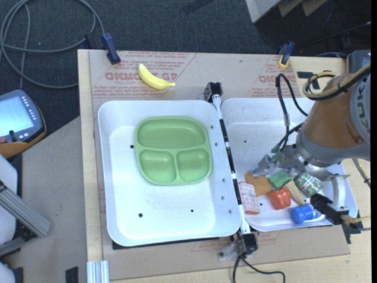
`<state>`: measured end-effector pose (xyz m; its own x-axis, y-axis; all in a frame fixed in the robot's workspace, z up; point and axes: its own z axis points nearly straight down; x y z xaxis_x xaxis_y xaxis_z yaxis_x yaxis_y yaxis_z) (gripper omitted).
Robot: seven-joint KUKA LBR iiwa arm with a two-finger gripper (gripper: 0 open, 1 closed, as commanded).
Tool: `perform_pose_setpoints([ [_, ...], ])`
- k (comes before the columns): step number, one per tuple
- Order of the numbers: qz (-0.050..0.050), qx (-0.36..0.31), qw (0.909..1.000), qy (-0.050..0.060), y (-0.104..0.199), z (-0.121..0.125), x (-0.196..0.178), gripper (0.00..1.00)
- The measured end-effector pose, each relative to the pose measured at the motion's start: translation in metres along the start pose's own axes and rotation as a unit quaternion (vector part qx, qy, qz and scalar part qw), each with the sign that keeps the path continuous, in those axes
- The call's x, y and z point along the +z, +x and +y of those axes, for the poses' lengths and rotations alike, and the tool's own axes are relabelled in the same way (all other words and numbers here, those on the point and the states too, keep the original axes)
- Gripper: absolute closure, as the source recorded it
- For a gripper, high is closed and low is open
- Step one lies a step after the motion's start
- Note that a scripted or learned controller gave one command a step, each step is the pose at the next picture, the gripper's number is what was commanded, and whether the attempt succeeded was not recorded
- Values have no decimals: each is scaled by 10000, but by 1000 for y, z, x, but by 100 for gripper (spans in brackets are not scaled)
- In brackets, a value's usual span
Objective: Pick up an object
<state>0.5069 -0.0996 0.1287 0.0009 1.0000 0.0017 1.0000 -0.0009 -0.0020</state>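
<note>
A blue block (303,214) and red block (280,199) lay nearest in the right bin (247,119), just below the gripper (281,165); its grip could not be told. A straight descent onto one piece looked wisest.

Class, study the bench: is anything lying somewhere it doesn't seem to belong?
Yes. The yellow banana lies on the cardboard behind the left bin, outside both bins, while the other small items are heaped in the right bin under the gripper.
</note>
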Motion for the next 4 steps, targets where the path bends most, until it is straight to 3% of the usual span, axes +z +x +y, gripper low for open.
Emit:
perform_pose_setpoints([
  [1, -15, -1, 10000, -15, -92, 31, -52, 0],
  [2, -2, -10, 10000, 1, -29, 34, 28, 0],
  [3, -7, -1, 10000, -9, -38, -28, 43, 0],
  [4, -10, 1, 10000, -28, -38, -27, 33, 100],
])
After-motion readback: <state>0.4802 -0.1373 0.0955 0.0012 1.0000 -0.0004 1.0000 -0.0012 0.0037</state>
